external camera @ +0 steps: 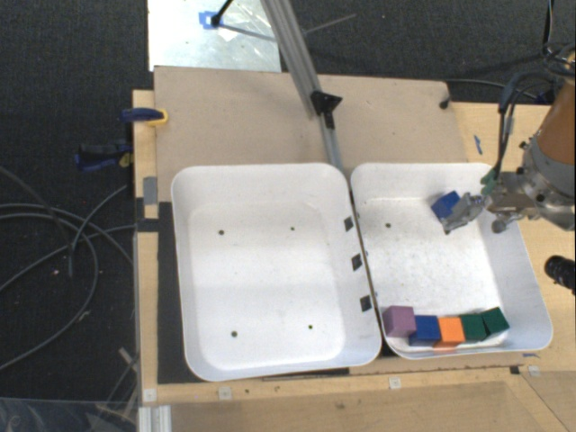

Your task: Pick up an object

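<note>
A small blue block [445, 205] is in the upper part of the right bin [513, 286]. My gripper [462, 214] reaches in from the right and its tip is right against the block's lower right side. From this angle I cannot tell whether the block is gripped or only touched. Along the bin's front wall lies a row of several blocks: a purple one [399, 319], a blue one [426, 328], an orange one [451, 329] and two green ones [483, 323].
The left bin [261, 268] stands beside the right one, with black clips [356, 261] on the rim they share. A slanted metal pole [301, 61] crosses above the bench at the back. Cables run near the arm at the upper right.
</note>
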You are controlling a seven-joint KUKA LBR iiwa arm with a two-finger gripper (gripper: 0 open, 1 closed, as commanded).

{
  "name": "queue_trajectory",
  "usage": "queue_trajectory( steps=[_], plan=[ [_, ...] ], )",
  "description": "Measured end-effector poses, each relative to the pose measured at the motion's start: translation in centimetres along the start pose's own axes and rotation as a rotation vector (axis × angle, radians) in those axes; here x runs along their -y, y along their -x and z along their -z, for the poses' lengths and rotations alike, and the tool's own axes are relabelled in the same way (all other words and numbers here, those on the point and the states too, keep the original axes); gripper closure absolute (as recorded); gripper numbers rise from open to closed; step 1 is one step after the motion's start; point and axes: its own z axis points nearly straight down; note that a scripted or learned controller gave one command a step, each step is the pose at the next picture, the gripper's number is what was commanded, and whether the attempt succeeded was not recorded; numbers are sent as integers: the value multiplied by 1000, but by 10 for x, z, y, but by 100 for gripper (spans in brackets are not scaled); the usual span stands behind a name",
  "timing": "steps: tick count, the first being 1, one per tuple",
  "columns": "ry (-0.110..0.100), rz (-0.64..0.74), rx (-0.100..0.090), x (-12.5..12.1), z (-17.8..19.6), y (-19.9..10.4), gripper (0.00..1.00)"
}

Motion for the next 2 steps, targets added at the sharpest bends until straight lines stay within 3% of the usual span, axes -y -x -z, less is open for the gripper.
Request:
queue_trajectory(
  steps=[1,2],
  plan=[
    [-1,-7,5,-66,-40,94,0],
    [-3,2,0,-127,-195,95,0]
  ],
)
